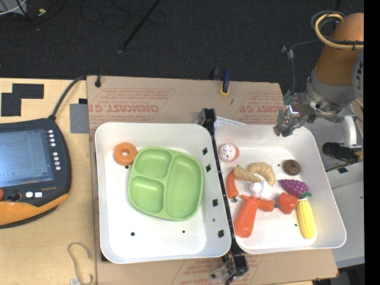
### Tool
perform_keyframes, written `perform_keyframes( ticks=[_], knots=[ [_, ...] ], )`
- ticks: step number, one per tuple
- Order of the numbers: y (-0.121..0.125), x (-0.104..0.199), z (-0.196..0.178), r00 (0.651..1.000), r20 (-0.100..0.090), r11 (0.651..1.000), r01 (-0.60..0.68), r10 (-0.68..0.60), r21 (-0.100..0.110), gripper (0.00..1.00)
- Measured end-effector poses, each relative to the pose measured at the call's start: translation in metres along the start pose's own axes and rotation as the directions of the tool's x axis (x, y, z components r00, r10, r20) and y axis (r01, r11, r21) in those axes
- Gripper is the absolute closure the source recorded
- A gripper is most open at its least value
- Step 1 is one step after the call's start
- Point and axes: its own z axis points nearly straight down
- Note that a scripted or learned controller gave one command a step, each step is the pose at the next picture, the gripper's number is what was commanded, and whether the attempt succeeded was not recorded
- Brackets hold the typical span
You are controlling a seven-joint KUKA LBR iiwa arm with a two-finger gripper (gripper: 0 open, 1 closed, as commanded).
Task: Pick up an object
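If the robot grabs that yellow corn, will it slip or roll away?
The toy corn looks smooth and shiny like hard plastic, so it would probably stay stiff but might slip. Its long, rounded shape suggests it could roll sideways if nudged. It lies near the right bin's wall, beside the purple grapes, which might stop it. It is probably light.

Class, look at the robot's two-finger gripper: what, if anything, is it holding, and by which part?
Nothing: the two-finger gripper hovers over the right white bin's top edge, nothing between its fingers.

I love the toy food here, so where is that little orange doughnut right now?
The orange doughnut lies in the left bin, near its upper-left corner, just beside the green divided plate, seen from the overhead camera.
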Motion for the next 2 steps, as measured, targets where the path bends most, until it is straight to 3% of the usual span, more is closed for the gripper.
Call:
perform_keyframes(
  ticks=[2],
  knots=[
    [-0.047, 0.082, -0.003, 1.0, -0.003, 1.0, -0.001, 0.001, 0.004, 1.0]
  ],
)
